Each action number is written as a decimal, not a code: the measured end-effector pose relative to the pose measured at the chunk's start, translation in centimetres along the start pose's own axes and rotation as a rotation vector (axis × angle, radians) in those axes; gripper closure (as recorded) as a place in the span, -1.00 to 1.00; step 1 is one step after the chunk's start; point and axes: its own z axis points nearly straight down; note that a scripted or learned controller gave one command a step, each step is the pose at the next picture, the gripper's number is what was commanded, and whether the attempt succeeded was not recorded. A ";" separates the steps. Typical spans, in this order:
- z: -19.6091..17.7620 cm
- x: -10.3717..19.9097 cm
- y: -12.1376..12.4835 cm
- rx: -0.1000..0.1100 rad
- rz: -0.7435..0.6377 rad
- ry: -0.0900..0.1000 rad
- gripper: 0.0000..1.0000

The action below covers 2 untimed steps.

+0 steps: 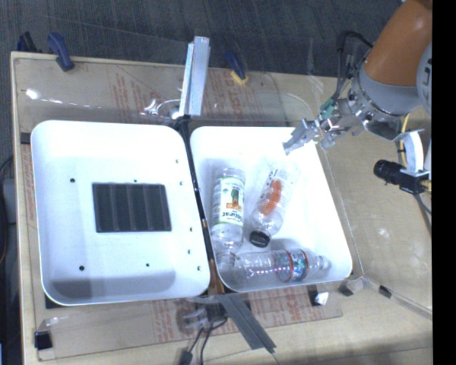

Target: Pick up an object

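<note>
You see two bins: the left bin (53,204) and the right bin (330,219), and three clear bottles lie in the right one. The first bottle (229,204) points up-down, the second (270,204) leans with its black cap toward you, the third (281,265) lies across. The gripper (302,137) hangs over the right bin's far corner, holding nothing; how wide it stands, you cannot tell.

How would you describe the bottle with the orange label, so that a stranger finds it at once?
Look in the right bin, which holds three clear plastic bottles. The bottle with the orange label lies slanted in the middle, its black cap toward the near side. Its neighbours carry a white-and-green label or a blue one.
</note>
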 end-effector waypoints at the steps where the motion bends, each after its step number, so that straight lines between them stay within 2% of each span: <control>1: -2.7 0.7 -4.3 0.002 -0.076 0.001 -1.00; 2: 9.4 0.5 -2.2 0.005 -0.180 0.003 -1.00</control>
